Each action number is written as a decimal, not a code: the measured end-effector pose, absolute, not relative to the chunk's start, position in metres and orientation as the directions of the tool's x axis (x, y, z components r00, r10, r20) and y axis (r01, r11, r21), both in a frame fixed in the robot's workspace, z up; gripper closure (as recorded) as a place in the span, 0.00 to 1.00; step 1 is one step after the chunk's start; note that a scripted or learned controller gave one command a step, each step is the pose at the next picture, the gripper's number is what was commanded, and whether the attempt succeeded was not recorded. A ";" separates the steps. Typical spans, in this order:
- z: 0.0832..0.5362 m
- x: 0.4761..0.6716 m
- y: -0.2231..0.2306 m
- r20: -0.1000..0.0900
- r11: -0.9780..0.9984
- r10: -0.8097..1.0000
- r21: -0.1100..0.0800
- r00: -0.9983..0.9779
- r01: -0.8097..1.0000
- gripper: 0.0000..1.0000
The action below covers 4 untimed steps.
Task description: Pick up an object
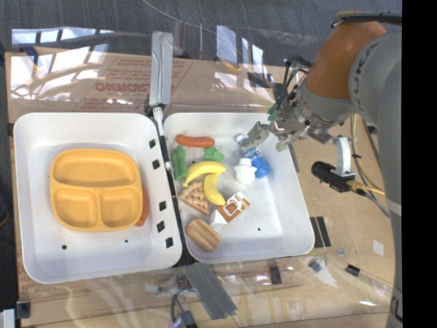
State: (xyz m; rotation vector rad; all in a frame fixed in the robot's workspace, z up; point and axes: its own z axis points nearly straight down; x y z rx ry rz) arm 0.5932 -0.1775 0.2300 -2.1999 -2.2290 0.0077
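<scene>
Hand (258,134) low over right bin (300,214), just above blue-and-white bottle (250,166); grip state impossible to tell. Banana (207,180), sausage (195,141), bread roll (203,234) lying loose. Nothing lifted yet; grasp and raise remaining.

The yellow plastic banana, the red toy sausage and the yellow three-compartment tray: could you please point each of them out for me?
Yellow plastic banana (208,180), camera view, on the middle of its curve.
Red toy sausage (195,141), camera view, on its mid-length.
Yellow three-compartment tray (92,167), camera view, on the floor of its large upper compartment.
</scene>
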 end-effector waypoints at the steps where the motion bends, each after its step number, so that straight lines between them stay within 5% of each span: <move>1: 0.091 0.567 -0.175 0.003 0.031 1.000 -0.004 -0.031 1.000 0.00; 2: 0.091 0.585 -0.189 0.002 -0.074 0.997 -0.004 0.074 0.997 0.00; 3: 0.090 0.632 -0.180 0.004 -0.086 0.996 -0.005 0.086 0.996 0.00; 4: 0.088 0.646 -0.141 0.006 0.175 0.985 -0.018 -0.175 0.984 0.00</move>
